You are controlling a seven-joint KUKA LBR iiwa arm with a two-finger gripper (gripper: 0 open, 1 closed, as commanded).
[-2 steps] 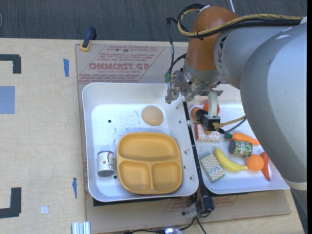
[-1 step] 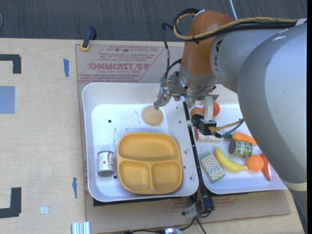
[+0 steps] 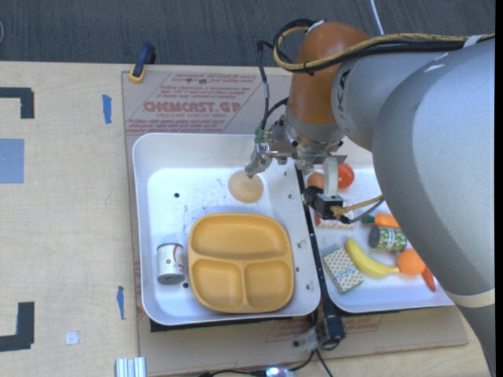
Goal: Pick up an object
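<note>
Yellow: 1 tray [image 3: 240,270], 1 banana [image 3: 368,260]; 1 can [image 3: 170,262].

Arm [image 3: 424,124]: grey, orange band above wrist, enters from three o'clock, reaches toward nine. Gripper [image 3: 255,166]: angled down toward seven o'clock.

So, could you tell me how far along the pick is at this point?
Done: the gripper has reached the left bin, right above the tan round piece. In hand: nothing visibly held. Left: grasping and lifting it; the yellow tray and small can lie untouched.
</note>
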